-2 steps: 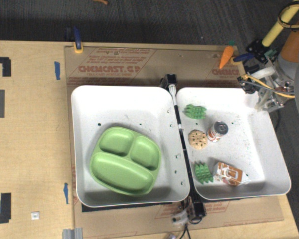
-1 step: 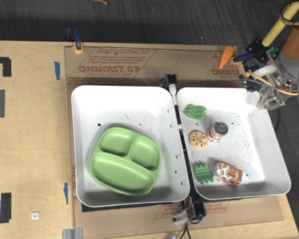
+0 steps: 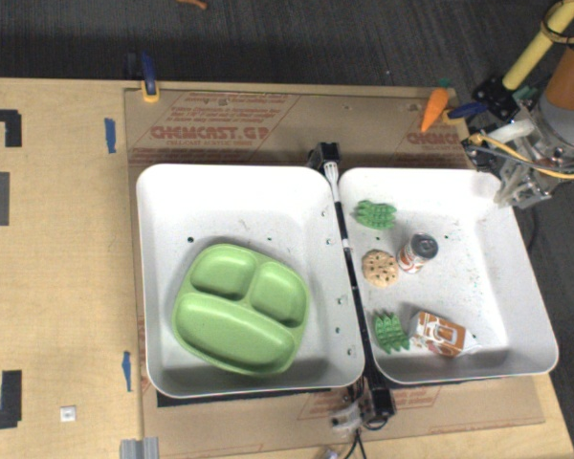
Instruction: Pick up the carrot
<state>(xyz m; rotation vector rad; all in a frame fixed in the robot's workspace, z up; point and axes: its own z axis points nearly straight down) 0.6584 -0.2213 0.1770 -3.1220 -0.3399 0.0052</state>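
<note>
carrot (image 3: 434, 109): small, orange with green top, lying tilted on the worktop (image 3: 57, 256) just beyond the right bin's (image 3: 517, 285) far rim, outside both bins. arm at far right, pincer (image 3: 517, 191) over that bin's far right corner; finger state cannot be told.

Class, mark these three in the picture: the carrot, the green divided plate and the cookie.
carrot (image 3: 434, 110): camera view, middle of its orange body.
green divided plate (image 3: 231, 328): camera view, floor of its large front compartment.
cookie (image 3: 379, 268): camera view, centre of its top face.
</note>
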